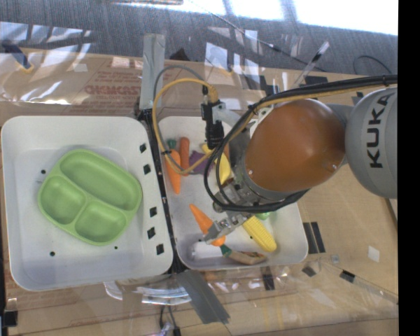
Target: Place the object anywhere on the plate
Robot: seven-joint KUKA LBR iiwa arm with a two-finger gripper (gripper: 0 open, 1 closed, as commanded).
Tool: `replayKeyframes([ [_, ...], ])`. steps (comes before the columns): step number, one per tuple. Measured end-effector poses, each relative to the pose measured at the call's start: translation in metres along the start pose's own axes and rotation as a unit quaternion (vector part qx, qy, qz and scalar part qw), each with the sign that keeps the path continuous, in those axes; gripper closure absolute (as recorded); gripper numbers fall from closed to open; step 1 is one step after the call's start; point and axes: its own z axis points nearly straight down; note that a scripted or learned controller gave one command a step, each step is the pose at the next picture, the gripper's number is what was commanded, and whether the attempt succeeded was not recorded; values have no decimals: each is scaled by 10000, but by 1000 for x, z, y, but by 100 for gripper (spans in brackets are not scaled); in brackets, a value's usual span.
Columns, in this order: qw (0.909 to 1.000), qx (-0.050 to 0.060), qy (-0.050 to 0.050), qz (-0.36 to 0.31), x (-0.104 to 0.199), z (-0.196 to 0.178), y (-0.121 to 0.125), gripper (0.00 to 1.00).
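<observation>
Left bin [14, 187]: shallow, white, smooth plastic with rounded corners, holding a pale green plate [91, 196]. Plate of matte plastic, rounded outline, moulded into three compartments, set at a slant near the bin's middle. Right bin [297, 247]: same make, touching the left bin along the shared wall, largely covered by the arm's orange band [294, 145] and grey wrist. Toy foods in the right bin, all well apart from the plate. Closest to the gripper [215, 238]: an orange carrot [201, 218], tapered and smooth, lying flat near the bin's left wall, long axis running from far-left to near-right, thin tip pointing far-left, thicker end just beside the gripper. Small orange piece [220, 243] right at the gripper's tip; contact or hold not determinable. State of the jaws: cannot tell, metal parts too small and cluttered to separate. Just right of the gripper: yellow corn cob [260, 234], knobbly surface, long axis also far-left to near-right. Toward the far-left corner: two more orange carrots [173, 173], one purple item [196, 161] and one yellow item [225, 168], partly under the arm. At the near wall: a tan flat item [246, 257]. Yellow cable [171, 93] looping above the bins. Desk [336, 285] of light wood under clear film.
</observation>
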Motion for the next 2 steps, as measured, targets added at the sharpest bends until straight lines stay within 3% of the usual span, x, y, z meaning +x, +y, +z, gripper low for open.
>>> replayKeyframes([
  [1, 10000, 31, 14, 53, 8, -32, -71, 100],
  [2, 9934, 40, 12, -1146, -91, -80, -73, 100],
])
